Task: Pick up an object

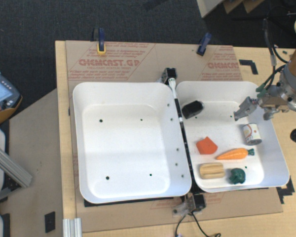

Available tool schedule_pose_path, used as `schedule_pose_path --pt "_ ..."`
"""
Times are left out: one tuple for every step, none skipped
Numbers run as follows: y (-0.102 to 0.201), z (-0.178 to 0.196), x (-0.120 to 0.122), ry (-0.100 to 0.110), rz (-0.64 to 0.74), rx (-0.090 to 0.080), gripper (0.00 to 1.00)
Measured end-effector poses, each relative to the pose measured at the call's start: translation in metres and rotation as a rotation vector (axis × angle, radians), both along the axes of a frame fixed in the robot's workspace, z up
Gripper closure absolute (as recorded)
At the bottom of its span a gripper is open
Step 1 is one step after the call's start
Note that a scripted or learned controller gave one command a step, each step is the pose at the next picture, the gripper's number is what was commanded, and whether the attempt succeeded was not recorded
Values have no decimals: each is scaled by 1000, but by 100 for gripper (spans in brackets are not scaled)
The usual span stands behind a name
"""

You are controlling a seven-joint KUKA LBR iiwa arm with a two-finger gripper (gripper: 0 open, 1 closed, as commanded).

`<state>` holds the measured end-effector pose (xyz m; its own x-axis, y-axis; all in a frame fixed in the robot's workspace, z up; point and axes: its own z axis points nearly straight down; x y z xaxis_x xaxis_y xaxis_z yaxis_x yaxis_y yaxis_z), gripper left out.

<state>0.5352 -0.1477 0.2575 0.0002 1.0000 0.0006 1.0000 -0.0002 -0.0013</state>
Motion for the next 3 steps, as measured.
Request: schedule_pose_path --pt "41 9 -5 1 4 2 0" --pt "67 -78 -18 9 1 3 0" --pt "46 -173 -5 4 -2 1 0"
